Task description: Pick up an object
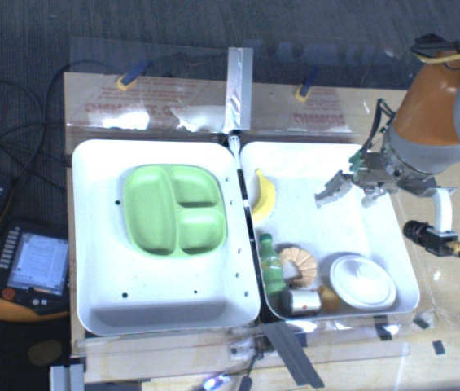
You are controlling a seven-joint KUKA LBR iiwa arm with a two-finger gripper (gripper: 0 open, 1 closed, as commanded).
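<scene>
a: where do the things to pick lie?
b: all in the right bin, crowded along its near and left sides; a white bowl sits upside down in the near right corner; just left of it lies a tan shell-shaped piece, touching a small metal can on its side by the near wall; a green bottle lies along the left wall, and farther back a yellow banana rests against that same wall.

a: and the gripper?
b: the gripper hangs over the bare far part of the right bin, well apart from the objects; its two fingers are spread wide with nothing between them; one fingertip points toward the banana but is clear of it.

a: what's behind it?
b: the arm, orange above the wrist, reaches in from the right over the bin's far right corner.

a: the other side?
b: the left bin holds a green divided tray, flat near its middle; left of the bench, on the dark floor, lies a handheld pendant with a lit screen.
</scene>
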